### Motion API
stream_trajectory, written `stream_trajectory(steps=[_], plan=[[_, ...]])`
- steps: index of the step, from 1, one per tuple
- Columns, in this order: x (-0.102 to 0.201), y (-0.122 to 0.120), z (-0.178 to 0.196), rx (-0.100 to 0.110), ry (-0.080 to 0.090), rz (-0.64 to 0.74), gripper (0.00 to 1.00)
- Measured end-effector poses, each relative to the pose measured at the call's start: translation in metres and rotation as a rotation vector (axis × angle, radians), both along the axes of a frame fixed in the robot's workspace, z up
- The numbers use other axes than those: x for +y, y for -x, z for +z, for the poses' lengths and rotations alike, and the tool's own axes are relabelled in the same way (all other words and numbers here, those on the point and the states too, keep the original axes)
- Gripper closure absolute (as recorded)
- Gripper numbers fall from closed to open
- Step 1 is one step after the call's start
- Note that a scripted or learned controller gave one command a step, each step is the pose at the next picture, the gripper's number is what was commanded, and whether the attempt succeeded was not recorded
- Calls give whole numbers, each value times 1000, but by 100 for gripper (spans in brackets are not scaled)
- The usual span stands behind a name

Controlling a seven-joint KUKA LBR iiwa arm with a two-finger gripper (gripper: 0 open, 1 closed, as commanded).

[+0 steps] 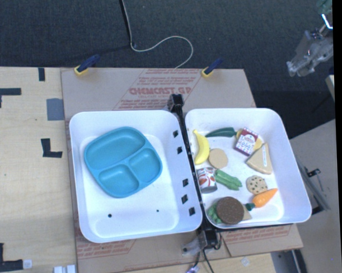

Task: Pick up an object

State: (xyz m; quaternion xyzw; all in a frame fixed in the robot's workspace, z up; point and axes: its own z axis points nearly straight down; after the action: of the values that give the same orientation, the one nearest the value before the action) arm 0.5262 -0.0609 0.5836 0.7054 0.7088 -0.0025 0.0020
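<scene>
Up at the top right corner, well apart from both bins, the gripper hangs over dark floor rather than over the bench; it is small and blurred, so I cannot tell how it is set or whether anything is in it. That position reads as a parked or retreat pose, leaving the camera a clear look down at the goods. All the candidates sit in the right bin, crowded toward its middle, which suits a program that picks from one bin and drops into the other. A banana lies along the left wall, just beside a round biscuit; a green bean sits above them near a red box, and a cheese wedge lies just below that box. Lower down are a small can, a green pod, a cookie, a carrot and a burger. The left bin bears a blue tray with three compartments, likely the place to put things. Judging by this, the pick is not yet begun; the carrot and the cheese wedge, near the open right side, look the easiest to reach without nudging neighbours.
</scene>
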Motion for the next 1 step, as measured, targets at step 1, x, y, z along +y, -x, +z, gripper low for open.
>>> stream_trajectory(steps=[1], plan=[[0,0,10,0,1,0,100]])
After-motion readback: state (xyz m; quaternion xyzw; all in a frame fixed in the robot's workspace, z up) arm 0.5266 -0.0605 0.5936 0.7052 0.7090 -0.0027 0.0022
